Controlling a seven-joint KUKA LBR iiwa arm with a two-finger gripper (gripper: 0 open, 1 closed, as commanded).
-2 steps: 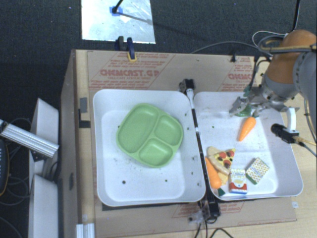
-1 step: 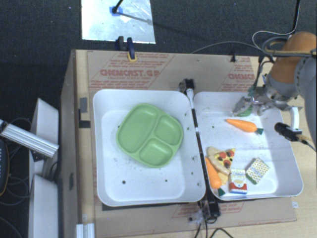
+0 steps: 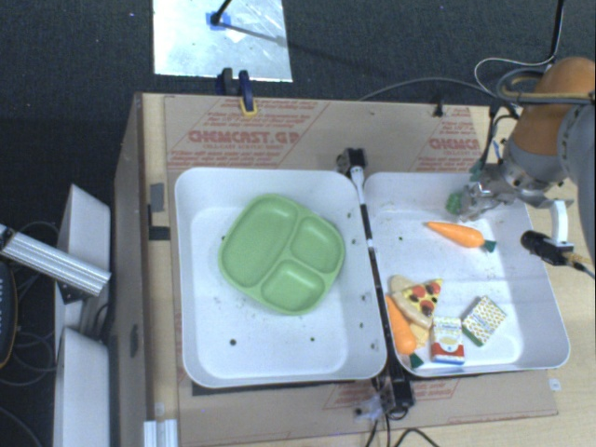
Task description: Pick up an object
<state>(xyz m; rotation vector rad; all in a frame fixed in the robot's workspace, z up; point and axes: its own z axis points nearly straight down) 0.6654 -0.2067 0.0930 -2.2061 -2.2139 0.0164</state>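
1. Camera view, writing: the brown board [image 3: 307, 128] under the bins carries red print reading "CHEMCAST GP", once up and far left of the claw and again, partly cut by the arm, just above it. The smaller print below is too small to read.
2. Claw [image 3: 468, 201]: sits low over the upper part of the right bin [image 3: 535, 343], near its back wall. Cannot tell whether it is apart or together; a small green piece [image 3: 456, 201] lies right at its tip, contact unclear.
3. Arm [image 3: 549, 128]: grey with an orange band, comes in from the right, above and right of the claw.
4. Right bin contents: an orange carrot [image 3: 456, 234] with a green end lies just below the claw, apart from it, flat on the bin floor.
5. Further below the claw, near the front wall: a pizza slice toy [image 3: 419, 298], a second carrot [image 3: 400, 329] along the divider, a small red and white carton [image 3: 449, 340], and a green-patterned packet [image 3: 484, 320]. Labels not legible.
6. Left bin [image 3: 214, 343]: well left of the claw, holds a green divided plate [image 3: 282, 253] with three compartments, nothing visible in them.
7. A black clip [image 3: 353, 161] sits between the bins at the back, left of the claw.
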